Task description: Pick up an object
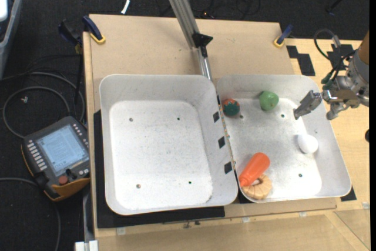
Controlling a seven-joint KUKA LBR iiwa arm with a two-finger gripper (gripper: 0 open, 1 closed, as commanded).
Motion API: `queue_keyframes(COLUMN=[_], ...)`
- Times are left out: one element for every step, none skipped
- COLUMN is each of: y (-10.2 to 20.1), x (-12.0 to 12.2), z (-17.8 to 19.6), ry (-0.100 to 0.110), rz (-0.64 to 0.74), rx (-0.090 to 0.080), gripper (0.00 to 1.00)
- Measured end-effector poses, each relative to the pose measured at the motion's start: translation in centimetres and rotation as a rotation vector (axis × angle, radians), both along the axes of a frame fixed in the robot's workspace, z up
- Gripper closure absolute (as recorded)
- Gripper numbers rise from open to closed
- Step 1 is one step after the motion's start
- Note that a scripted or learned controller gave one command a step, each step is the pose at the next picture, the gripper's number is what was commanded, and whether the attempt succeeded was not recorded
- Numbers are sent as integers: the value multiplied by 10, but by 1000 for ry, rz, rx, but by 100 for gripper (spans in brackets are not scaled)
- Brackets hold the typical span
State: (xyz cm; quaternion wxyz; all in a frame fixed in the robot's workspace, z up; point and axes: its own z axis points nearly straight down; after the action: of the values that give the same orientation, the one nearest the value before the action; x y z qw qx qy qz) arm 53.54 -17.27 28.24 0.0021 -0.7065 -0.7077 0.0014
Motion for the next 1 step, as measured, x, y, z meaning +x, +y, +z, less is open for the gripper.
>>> queue_keyframes(y=[0], x=[1], z=[2], ry=[-5], rz=[-1], rx=[-1], gripper=[0])
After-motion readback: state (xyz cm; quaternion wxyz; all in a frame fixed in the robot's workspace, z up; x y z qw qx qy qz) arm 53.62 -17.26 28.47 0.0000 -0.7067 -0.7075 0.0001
